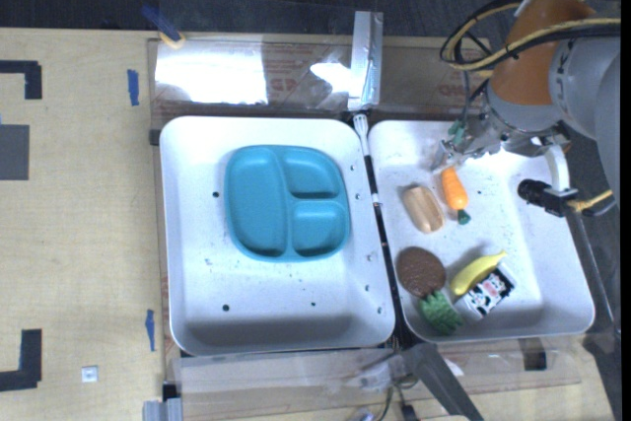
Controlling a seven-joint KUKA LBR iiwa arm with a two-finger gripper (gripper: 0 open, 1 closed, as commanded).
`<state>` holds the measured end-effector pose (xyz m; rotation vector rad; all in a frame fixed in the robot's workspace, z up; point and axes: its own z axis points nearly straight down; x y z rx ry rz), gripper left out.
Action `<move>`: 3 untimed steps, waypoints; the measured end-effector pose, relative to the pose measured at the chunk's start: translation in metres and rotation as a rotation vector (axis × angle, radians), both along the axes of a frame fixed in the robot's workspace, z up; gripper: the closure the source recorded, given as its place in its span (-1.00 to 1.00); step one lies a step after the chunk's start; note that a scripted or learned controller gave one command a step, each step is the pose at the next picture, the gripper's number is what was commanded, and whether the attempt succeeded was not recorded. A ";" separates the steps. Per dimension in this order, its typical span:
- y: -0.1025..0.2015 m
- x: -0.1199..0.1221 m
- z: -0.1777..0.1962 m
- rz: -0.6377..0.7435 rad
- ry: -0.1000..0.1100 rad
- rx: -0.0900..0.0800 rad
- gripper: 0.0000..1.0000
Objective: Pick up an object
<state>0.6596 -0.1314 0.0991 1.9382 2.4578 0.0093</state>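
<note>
The carrot (453, 189) lies in the right bin (562, 296), in its upper half, orange with a small green tip pointing down toward the bin's middle. It looks as if it rests on the bin floor, slightly tilted. The gripper (459, 143) hangs just above the carrot's upper end, very close to it, and whether they touch cannot be told. Whether the gripper is released or clenched cannot be told either, since its tip is small and blurred against the white bin; nothing is clearly grasped. The arm (582, 84) reaches in from the upper right of the carrot, grey, with an orange band (537, 49) and looped yellow and black cables (483, 35) around it.

Just left of the carrot lies a tan bread roll (424, 208), close beside it but apart. Below the carrot sits a round brown patty (421, 270), and right of that a banana (476, 273) lying across a black-and-white carton (490, 292). A green broccoli (440, 313) sits below the patty, near the bin's lower edge. Right of the carrot, a black part (537, 193) juts over the bin.

Well left of the carrot, the left bin (187, 311) holds a blue divided tray (288, 202) lying flat near its middle
</note>
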 end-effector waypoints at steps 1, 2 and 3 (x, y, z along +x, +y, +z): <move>0.066 0.010 0.120 -0.178 0.002 0.005 1.00; 0.054 0.007 0.114 -0.029 0.012 0.002 1.00; 0.113 0.007 0.114 -0.059 0.012 0.005 1.00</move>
